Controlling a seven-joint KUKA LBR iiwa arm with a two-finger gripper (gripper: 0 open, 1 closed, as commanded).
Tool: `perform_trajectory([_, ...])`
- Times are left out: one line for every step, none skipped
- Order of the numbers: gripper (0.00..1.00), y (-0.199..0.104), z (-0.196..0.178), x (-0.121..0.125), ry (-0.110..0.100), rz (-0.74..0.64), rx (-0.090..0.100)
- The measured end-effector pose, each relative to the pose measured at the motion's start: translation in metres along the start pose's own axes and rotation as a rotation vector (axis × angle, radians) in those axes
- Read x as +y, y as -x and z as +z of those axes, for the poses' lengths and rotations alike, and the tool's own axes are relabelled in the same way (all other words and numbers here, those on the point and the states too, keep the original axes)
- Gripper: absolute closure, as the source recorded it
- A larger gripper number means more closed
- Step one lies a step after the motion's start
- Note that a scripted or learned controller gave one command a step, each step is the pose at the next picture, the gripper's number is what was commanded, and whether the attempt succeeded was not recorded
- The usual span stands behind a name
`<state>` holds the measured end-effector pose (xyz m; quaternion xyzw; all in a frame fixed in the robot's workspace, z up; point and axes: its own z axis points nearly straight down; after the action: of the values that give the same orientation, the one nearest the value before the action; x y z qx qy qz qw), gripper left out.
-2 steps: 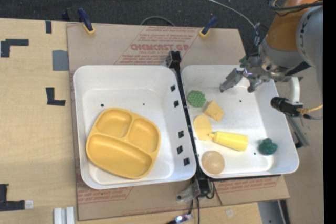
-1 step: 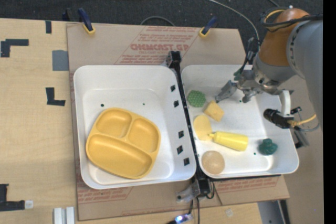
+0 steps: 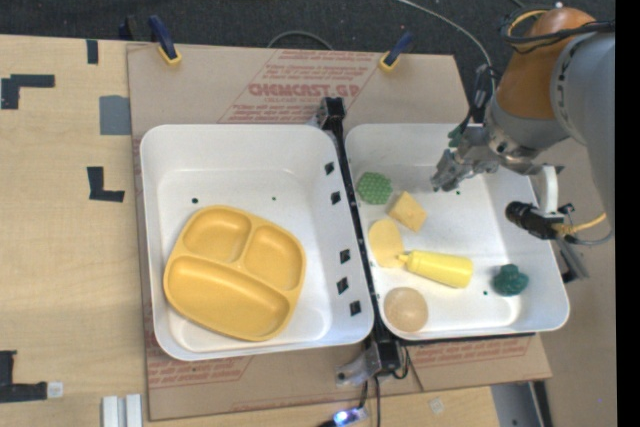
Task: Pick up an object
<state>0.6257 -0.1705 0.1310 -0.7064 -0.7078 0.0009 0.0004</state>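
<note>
Nearest my camera sits a pale round tan ball (image 3: pixel 406 308) at the front edge of the right bin (image 3: pixel 520 317). Just behind that ball I see a yellow bottle-shaped piece (image 3: pixel 437 266) lying on its side, touching a pale yellow lump (image 3: pixel 385 239). Farther back from the ball are a yellow wedge (image 3: pixel 407 211) and a green knobbly disc (image 3: pixel 374 187). To the ball's right, near the bin's front right corner, lies a dark green clump (image 3: pixel 510 280). The hand (image 3: pixel 447 175) hangs low over the bin's back part, well beyond the ball, nothing between its fingers; whether they are spread or closed I cannot tell. Left of the ball, the left bin (image 3: pixel 160 155) carries a yellow divided tray (image 3: pixel 234 272).
</note>
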Motion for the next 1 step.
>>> perform_trajectory([1.00, 0.0042, -0.0548, 0.0102, 0.006, 0.001, -0.001])
